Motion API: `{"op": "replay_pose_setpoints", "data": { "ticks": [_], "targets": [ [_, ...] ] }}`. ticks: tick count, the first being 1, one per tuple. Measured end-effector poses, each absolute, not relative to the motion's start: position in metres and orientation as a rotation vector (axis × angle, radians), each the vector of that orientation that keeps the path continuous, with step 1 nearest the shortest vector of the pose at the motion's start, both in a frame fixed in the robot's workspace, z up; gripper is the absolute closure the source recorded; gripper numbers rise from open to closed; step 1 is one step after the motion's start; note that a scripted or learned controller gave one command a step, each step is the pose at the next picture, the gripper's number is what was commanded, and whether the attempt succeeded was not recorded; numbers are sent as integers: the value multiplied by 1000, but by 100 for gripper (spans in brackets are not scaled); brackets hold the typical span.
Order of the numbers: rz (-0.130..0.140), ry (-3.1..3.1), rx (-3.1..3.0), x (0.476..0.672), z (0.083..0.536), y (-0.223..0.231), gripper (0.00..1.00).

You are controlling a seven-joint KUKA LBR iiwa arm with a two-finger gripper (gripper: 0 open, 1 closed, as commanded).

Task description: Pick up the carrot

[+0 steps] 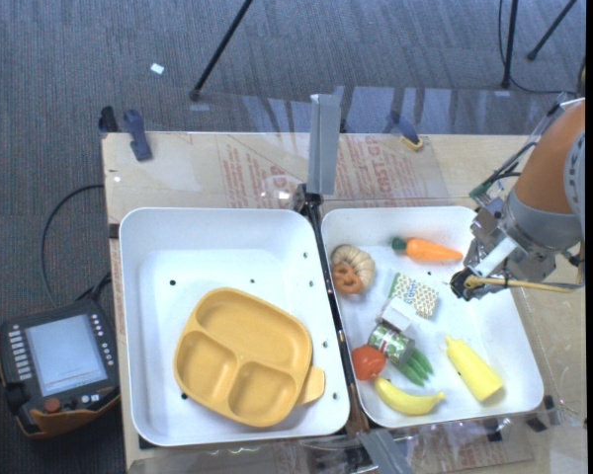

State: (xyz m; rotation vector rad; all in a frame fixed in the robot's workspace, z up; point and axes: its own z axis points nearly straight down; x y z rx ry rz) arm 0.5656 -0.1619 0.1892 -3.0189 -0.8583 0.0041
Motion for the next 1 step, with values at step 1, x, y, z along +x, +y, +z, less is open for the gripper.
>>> {"op": "replay_pose_setpoints", "data": {
  "ticks": [1],
  "targets": [
    [6,-1091,-2942,522,85,-128,100]
  ]
}}
